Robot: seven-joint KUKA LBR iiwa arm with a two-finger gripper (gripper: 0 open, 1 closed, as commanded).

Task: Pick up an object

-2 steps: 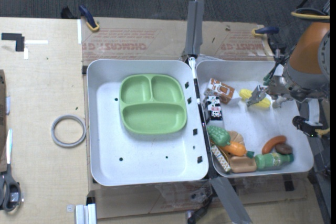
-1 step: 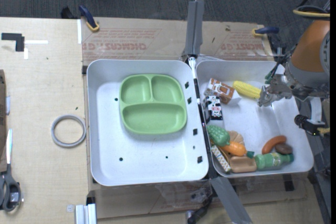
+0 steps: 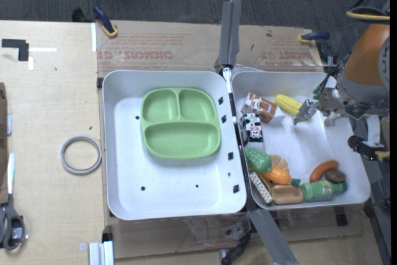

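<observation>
Your claw point(image 3: 305, 112) hangs beside the corn cob point(image 3: 287, 103) near the right bin's point(image 3: 291, 80) far edge; its grip state can't be told.

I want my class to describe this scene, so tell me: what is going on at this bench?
A grey arm with an orange band reaches in from the right, its gripper low over the right bin beside a toy corn cob. Nothing shows between its fingers. More toy food lies in that bin; the left bin holds a green divided plate.
</observation>
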